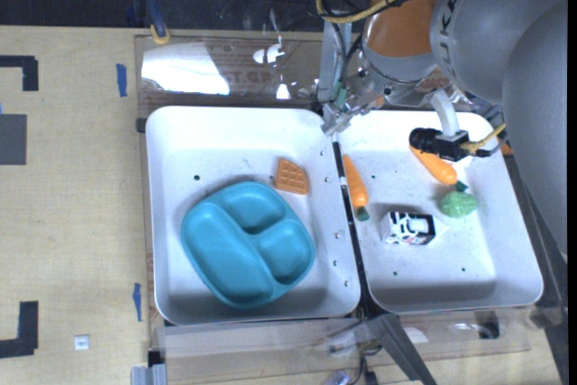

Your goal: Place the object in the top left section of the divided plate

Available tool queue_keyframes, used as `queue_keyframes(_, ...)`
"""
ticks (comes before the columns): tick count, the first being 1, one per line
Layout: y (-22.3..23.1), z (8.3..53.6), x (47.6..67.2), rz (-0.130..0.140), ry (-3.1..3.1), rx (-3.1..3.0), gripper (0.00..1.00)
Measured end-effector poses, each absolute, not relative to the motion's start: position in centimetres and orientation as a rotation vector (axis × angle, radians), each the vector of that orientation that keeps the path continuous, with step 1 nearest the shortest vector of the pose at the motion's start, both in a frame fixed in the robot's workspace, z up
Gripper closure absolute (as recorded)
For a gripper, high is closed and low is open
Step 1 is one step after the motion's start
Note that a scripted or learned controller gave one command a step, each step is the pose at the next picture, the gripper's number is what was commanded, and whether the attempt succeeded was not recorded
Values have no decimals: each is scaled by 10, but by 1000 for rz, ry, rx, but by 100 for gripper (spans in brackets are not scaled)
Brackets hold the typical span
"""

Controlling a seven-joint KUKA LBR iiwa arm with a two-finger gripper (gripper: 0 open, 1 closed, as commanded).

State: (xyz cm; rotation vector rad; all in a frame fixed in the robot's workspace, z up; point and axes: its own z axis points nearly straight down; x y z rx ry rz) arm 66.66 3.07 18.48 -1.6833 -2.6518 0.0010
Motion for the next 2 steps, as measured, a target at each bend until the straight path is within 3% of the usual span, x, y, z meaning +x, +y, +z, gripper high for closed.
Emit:
queue_keyframes(1,24,185,573,-1,-2771,-1480,100)
queue_keyframes(2,93,185,585,-5,-2778,-1472,100)
